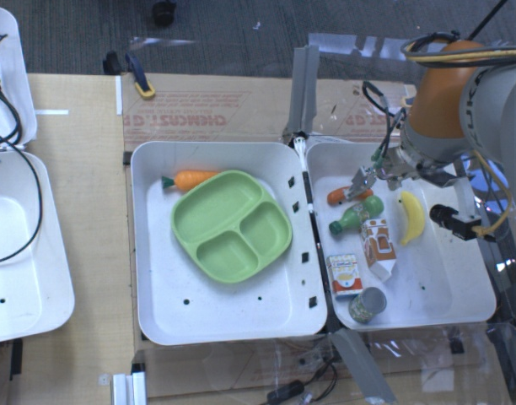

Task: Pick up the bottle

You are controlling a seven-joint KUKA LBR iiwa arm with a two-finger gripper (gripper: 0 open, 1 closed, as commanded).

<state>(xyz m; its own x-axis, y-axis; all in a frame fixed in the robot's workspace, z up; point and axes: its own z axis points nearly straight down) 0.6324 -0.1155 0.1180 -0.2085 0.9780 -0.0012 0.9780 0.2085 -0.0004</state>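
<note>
— Two bins on my screen; the left bin (148, 251) has a green divided plate (232, 224) in it, and a toy carrot (190, 179) lies touching the plate's far-left rim.

— And the bottle?

— I see the green bottle (357, 216) in the right bin (448, 298), lying on its side near the bin's far-left part; its cap end points toward the divider between the bins; a small orange-red piece (339, 196) lies just beyond it.

— Where is the arm?

— It comes in from the right; the gripper (365, 180) hangs low just past the bottle, over that orange-red piece; I cannot tell whether its fingers are apart or together, and nothing shows clamped between them.

— What else sits in that bin?

— A banana (412, 216) to the right of the bottle; an orange-and-white carton (378, 246) just beside the bottle on the near side; a smaller box (345, 273) and a grey can (368, 304) nearer the front edge.
</note>
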